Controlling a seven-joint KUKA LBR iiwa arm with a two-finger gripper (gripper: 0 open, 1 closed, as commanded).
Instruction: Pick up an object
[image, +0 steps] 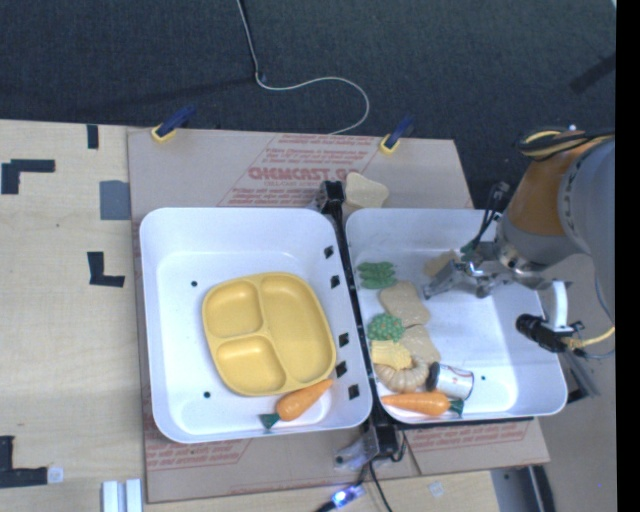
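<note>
From the camera view, the arm (565, 215) reaches in from the right over the right bin (520, 400), and its gripper (440, 280) hangs above the bin's upper middle, fingers spread with nothing between them. The toy food lies along that bin's left wall: green pieces (377, 273), beige pieces (403, 300), and a carrot (415, 404) at the front edge. The left bin (165, 250) holds a yellow divided plate (268, 332) and a second carrot (303, 399) near its front right corner.

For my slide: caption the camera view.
KUKA gripper hovers over right bin of toy food; yellow divided plate in left bin.
</note>
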